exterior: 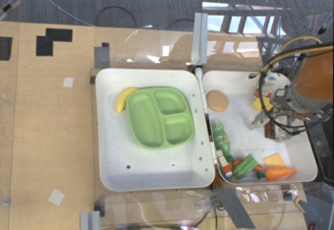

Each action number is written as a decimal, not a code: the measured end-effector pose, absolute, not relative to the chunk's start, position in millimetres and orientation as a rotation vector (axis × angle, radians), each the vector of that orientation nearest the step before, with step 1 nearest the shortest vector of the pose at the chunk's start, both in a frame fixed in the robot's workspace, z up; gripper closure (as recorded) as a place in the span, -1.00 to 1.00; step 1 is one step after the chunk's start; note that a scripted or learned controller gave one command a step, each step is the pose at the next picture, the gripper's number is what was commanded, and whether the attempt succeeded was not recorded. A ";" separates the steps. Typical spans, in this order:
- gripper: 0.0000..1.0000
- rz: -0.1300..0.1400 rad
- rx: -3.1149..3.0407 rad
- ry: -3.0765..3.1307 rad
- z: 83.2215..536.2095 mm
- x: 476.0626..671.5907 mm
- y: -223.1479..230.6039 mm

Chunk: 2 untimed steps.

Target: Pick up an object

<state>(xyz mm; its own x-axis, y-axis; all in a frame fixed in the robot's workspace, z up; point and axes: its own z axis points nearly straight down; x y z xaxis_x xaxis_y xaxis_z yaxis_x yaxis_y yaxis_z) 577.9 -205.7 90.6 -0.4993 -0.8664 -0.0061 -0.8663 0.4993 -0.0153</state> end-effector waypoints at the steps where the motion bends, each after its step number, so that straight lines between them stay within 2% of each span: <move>1: -1.00 -0.014 -1.551 2.715 90.0 570.3 -204.3; 2: -1.00 -0.015 -1.564 2.709 90.0 569.7 -204.3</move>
<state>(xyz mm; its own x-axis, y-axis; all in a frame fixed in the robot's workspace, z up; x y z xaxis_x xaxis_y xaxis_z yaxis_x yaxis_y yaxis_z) 569.7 -204.3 90.0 -0.5001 -0.8659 -0.0073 -0.8658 0.5002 -0.0152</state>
